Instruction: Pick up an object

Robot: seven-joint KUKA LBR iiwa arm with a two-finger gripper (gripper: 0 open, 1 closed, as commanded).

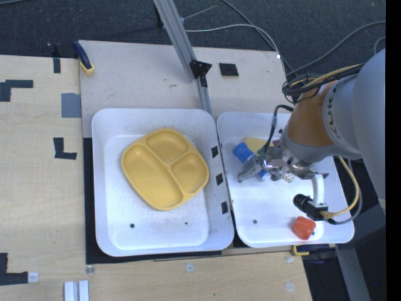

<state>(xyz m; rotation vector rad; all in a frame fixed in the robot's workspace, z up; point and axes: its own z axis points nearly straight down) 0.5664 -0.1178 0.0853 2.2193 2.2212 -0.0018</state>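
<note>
Camera view: end effector (250, 170) sits low in right bin (276, 227), fingers spread approx. wide, nothing between them. Blue object (242, 151) lies just beside, w/ yellow item (256, 145) behind. Orange object (303, 227) near front. Left bin (113, 231) holds yellow divided plate (165, 168).

Wooden bench (37, 168) (taped) on dark carpet (282, 11).
</note>
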